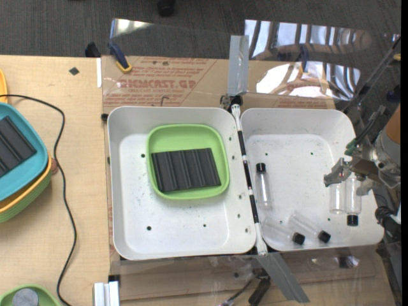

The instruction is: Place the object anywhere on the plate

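Note:
A green square plate [218,143] lies in the left bin [127,190] and carries a dark ribbed mat [185,169]. Several clear tubes with black caps lie in the right bin [290,139]. One tube [262,185] is near that bin's left wall. Two more tubes [308,225] [282,229] rest at the front edge. A fourth tube [344,197] stands nearly upright in the picture at the right side, its black cap toward the front. My gripper [345,173] hangs directly over this tube's upper end, touching or just above it.
A divider ridge [245,171] separates the two bins. Teal and green trays [22,155] are stacked on the wooden bench at far left, with a black cable [64,190] running beside them. Cardboard [166,78] lies behind the left bin.

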`<state>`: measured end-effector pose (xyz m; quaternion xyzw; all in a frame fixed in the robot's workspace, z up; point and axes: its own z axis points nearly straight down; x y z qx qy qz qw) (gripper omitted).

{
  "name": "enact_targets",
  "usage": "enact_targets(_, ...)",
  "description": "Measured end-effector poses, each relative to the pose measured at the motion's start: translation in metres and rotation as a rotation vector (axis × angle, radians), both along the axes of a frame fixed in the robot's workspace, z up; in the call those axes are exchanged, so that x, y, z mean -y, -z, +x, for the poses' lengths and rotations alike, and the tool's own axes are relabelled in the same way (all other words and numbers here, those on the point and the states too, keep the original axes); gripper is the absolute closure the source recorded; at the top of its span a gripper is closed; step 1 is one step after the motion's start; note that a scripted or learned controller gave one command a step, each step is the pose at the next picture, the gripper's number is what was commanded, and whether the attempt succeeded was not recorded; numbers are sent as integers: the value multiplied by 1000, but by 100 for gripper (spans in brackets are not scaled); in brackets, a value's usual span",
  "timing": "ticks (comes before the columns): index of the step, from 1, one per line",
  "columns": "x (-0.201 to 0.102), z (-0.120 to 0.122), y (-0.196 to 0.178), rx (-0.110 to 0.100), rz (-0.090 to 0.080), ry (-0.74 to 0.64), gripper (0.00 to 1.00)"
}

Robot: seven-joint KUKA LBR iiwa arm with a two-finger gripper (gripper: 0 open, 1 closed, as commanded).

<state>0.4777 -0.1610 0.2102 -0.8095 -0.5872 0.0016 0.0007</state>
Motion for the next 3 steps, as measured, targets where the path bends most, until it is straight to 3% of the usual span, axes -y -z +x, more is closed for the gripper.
enact_targets(1, 0, 0, 0, 0, 0, 0, 0)
enact_targets(2, 6, 0, -30, 0, -2, 331, 0)
enact_targets(3, 46, -1, -49, -2, -3, 774, 0)
